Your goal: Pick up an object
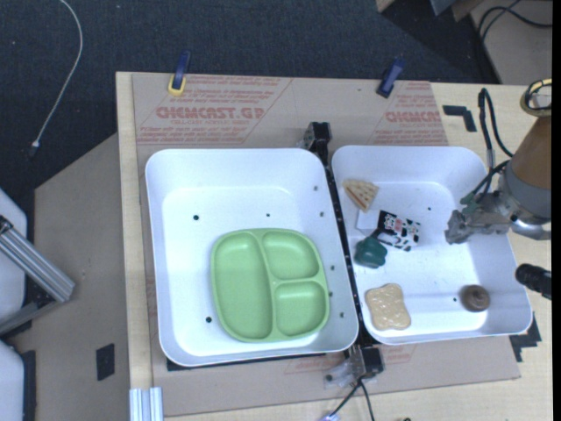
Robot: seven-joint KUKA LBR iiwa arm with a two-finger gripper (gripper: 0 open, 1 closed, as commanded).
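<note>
Bins, two, white, side by side on a bench (140, 235). Left bin (166, 191): one green divided plate (267, 283), lying flat toward the near side. Right bin (438, 169): tan wedge (360, 192) at far left; black-and-white toy (396, 229) near centre; teal piece (372, 253) just near-left of the toy; beige slab (387, 307) at the near left; brown round piece (475, 298) at the near right. Gripper (463, 222): over the right bin's right side, well apart from the toy, nothing visible between its fingers; whether wide or narrow cannot be told. Arm (530, 169): enters from the right.
</note>
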